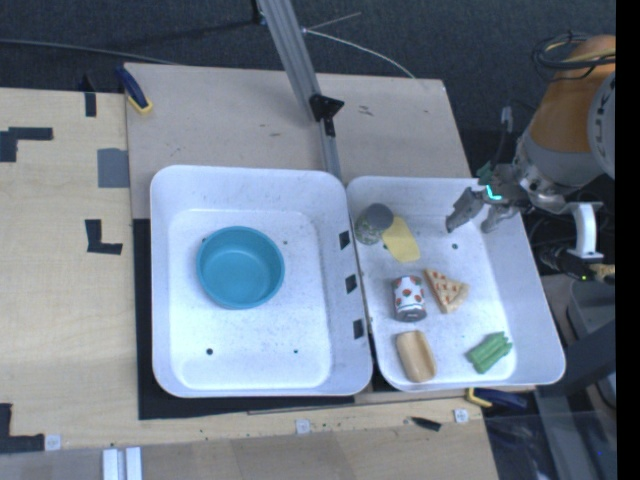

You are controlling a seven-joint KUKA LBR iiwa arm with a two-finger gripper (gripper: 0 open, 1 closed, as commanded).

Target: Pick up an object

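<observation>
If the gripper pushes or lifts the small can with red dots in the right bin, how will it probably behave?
The can looks rigid, so it should not bend under the gripper. Its rounded body may roll if it is lying down, though the view leaves this unclear. The pizza slice and bread roll lie close, so a push would likely knock them.

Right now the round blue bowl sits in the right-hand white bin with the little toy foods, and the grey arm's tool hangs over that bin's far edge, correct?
Not quite. The camera view shows the round blue bowl in the left-hand white bin, apart from the toy foods in the right-hand white bin. The tool does hang over the right bin's far edge.
</observation>
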